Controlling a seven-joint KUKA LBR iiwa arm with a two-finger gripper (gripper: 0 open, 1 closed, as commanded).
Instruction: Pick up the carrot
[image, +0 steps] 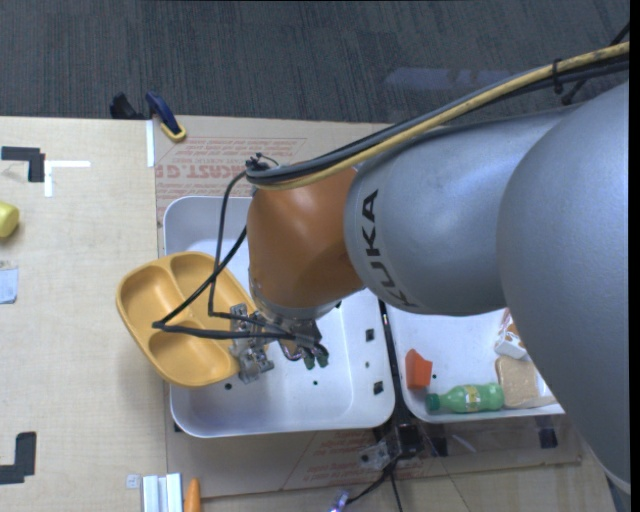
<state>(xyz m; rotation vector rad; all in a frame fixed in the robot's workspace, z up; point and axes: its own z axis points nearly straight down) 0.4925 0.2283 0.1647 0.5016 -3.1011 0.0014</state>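
The arm (440, 220) carries the lettering "KUKA" in black on its grey shell beside the orange band, and mirrored red print, not legible, runs across the cardboard sheet (215, 160) behind the left bin (330, 400). The gripper (262, 352) sits low over the left bin at the edge of a yellow divided tray (175, 315); whether it is apart or together cannot be told among the cables. The carrot (417, 369), seemingly the small orange piece, lies in the right bin (480, 418) just beside a green bottle (466, 399) and near a slice of bread (520, 385), well apart from the gripper.

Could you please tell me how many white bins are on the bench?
2: the left bin under the arm's wrist, holding a yellow divided dish, and the right bin, partly hidden by the arm.
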